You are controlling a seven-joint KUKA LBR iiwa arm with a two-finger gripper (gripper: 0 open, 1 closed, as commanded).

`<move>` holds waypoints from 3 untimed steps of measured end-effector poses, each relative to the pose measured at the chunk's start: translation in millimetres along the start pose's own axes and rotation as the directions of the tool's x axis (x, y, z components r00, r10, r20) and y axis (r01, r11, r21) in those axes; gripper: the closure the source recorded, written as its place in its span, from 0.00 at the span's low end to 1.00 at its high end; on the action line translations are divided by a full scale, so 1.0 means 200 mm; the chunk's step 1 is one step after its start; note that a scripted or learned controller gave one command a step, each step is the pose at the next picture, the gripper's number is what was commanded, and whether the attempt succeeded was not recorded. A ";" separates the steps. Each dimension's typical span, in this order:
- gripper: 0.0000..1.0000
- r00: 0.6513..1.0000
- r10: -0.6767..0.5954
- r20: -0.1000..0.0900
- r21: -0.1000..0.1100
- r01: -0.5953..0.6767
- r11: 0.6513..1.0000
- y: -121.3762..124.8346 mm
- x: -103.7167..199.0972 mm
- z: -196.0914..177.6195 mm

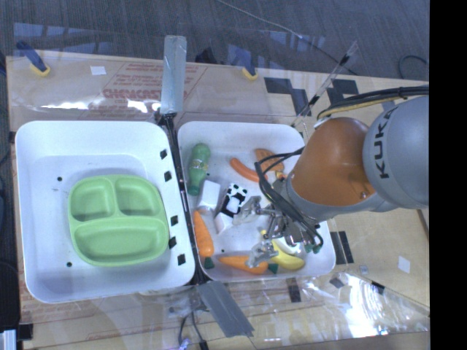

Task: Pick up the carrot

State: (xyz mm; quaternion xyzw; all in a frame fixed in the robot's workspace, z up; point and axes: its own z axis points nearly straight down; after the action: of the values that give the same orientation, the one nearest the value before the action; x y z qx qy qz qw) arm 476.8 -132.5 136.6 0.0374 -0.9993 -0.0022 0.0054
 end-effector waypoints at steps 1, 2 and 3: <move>0.00 0.939 -0.342 0.041 0.035 0.341 0.939 0.10 -0.11 0.13; 0.00 0.997 -0.073 0.040 0.015 0.072 0.997 0.16 -0.15 0.14; 1.00 0.995 -0.082 0.062 0.021 0.081 0.997 0.16 -0.18 0.07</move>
State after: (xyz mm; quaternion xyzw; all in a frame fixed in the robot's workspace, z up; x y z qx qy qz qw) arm 511.1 -97.1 121.9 0.0780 -0.9966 0.0059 -0.0264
